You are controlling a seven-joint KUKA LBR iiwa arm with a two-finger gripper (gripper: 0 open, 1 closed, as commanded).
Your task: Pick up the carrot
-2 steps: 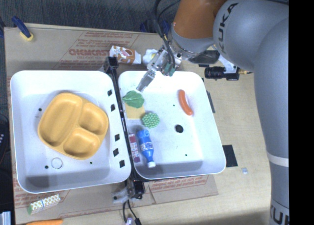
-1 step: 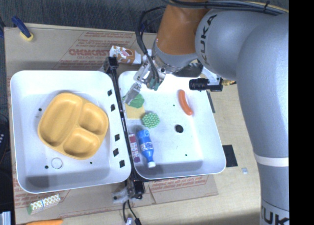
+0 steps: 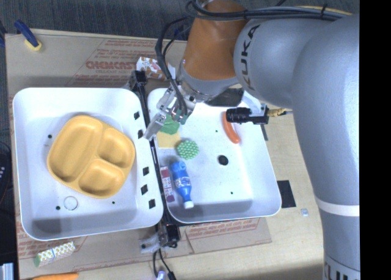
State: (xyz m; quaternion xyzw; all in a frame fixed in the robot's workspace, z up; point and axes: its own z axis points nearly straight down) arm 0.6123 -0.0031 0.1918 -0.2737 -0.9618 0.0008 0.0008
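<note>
The carrot (image 3: 231,131) lies in the right bin (image 3: 256,181), toward its two o'clock corner, apart from the hand (image 3: 160,120). The hand hangs low at the bin's ten o'clock side, over a green and yellow piece (image 3: 167,129); I cannot tell whether it is released or clenched. A green ball (image 3: 187,148) and blue bottle (image 3: 181,183) sit near six o'clock. A yellow tray (image 3: 90,155) fills the left bin (image 3: 36,107).

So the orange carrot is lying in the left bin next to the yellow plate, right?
Not quite. The camera view shows the carrot in the right bin, near its far right side. The yellow plate sits by itself in the left bin.
</note>
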